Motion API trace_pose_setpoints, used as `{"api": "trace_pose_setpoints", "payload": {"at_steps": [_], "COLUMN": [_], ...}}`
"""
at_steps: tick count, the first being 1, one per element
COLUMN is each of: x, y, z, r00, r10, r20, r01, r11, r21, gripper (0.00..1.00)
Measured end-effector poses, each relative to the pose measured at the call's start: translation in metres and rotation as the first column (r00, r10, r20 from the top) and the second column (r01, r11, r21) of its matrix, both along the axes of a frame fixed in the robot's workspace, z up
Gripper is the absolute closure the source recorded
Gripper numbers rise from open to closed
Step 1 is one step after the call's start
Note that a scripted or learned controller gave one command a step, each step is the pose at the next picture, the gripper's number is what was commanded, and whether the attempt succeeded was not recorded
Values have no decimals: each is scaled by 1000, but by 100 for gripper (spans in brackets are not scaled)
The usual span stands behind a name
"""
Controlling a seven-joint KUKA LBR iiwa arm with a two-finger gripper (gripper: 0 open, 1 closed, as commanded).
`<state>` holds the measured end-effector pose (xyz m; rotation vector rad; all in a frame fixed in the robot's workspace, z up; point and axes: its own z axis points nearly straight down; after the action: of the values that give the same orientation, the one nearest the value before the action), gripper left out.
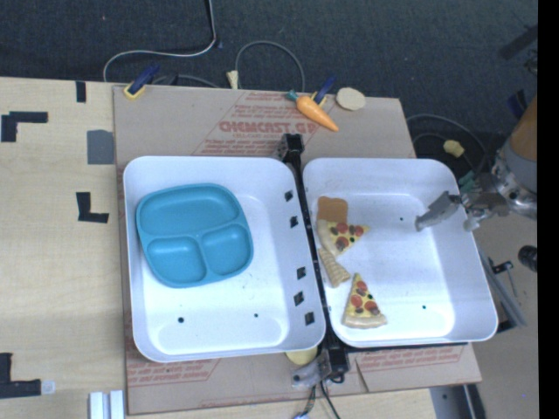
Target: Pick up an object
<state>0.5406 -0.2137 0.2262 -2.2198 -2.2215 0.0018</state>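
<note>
Reaching in over the right edge of the right bin, the gripper has nothing visibly in it, and how far it is open cannot be told. Two pizza slices, a brown slice and a wafer lie near this bin's left edge, well apart from it.

The arm reaches in from the right of the camera view, its orange band at the far right edge. The wrist lies over the right rim of the right bin. The pincer points left over that bin's floor, one grey finger slanting down-left, nothing visibly between the fingers.
</note>
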Motion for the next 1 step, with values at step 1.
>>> {"api": "trace_pose_setpoints", "payload": {"at_steps": [1], "x": [-13], "y": [74], "z": [-68], "r00": [1000], "r10": [6], "r20": [-7], "r01": [-6], "r11": [1000], "r21": [5], "gripper": [0]}}
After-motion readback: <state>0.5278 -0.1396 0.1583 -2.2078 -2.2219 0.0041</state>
